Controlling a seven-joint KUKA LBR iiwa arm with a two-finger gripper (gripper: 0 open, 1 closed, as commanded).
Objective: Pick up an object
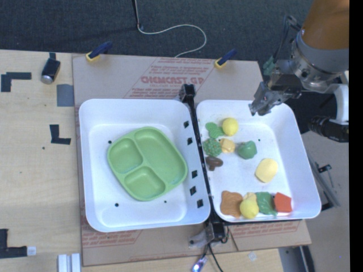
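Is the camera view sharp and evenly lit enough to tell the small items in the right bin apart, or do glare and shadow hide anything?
Camera view: lighting is even, with no strong glare on the right bin; the toy food pieces throw only soft shadows. The yellow round piece and red block read clearly; the small brown piece is soft and hard to identify. The gripper looks dark and slightly blurred.
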